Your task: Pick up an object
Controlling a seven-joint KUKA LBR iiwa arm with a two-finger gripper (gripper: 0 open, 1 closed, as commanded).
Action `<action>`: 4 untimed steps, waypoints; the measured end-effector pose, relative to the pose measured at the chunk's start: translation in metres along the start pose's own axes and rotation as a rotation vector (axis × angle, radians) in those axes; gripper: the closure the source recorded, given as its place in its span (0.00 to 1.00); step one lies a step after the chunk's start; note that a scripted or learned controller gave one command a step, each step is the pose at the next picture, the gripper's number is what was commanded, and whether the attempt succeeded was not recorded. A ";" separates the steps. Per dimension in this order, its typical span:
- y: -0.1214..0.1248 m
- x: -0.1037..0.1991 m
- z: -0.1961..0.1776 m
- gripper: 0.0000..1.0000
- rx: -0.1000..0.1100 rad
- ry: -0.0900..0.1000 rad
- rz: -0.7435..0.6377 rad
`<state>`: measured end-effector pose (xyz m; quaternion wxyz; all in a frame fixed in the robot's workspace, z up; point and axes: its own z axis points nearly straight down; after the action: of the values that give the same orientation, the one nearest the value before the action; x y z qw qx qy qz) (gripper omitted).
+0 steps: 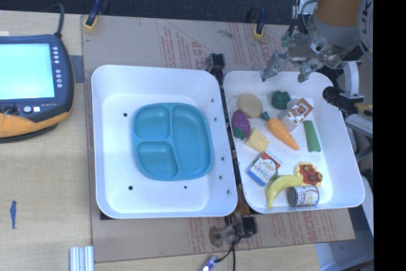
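My gripper (287, 70) hangs over the far edge of the right bin (352, 165), fingers spread apart with nothing between them. Below it in that bin lie a tan potato (250, 104), a dark green lump (281, 99), a small carton (299, 112), a purple grape bunch (240, 123), an orange carrot (281, 132), a green stick (311, 135), a yellow cheese wedge (257, 139), a blue-and-white box (264, 169), a pizza slice (309, 174), a banana (279, 188) and a tin can (303, 196).
The left bin (108, 155) holds a blue divided plate (172, 140). A teach pendant (32, 82) lies on the bench at the far left. Clamps (92, 13) hold the cardboard at its far edge.
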<state>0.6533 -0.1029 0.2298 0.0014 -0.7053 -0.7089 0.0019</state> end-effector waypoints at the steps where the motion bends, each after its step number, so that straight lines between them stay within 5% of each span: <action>1: -0.054 -0.004 0.125 0.00 -0.002 0.001 0.001; 2: 0.006 -0.005 0.134 0.00 -0.009 0.001 0.001; 3: 0.003 -0.045 0.044 0.00 -0.004 0.000 0.002; 4: 0.002 -0.089 0.099 0.00 0.001 0.000 0.002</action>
<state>0.6554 -0.1915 0.1309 0.0019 -0.7061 -0.7081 0.0021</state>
